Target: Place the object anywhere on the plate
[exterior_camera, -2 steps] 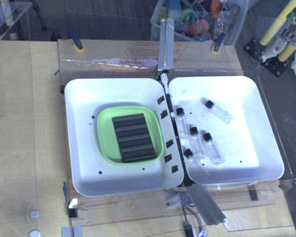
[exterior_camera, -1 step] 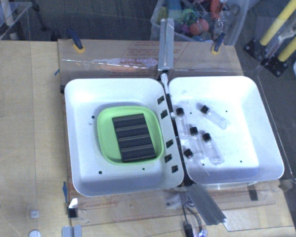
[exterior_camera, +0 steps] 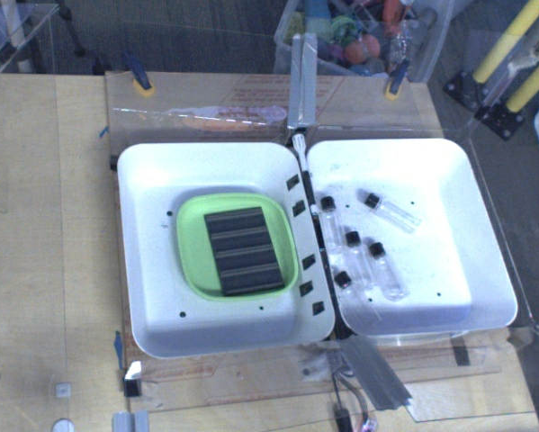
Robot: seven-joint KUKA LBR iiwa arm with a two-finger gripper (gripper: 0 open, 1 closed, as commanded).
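A green square plate (exterior_camera: 191,261) lies in the left white bin (exterior_camera: 143,187). On it rests a black ribbed rectangular object (exterior_camera: 243,250), covering most of the plate's middle. In the right white bin (exterior_camera: 449,205) lie several clear vials with black caps (exterior_camera: 370,250), scattered near its left and middle.
A grey divider strip with black tabs (exterior_camera: 303,232) runs between the two bins. A clear box of coloured toys (exterior_camera: 363,16) stands behind the bins. Yellow poles (exterior_camera: 516,25) lean at the back right. Cables (exterior_camera: 350,394) lie in front of the bins.
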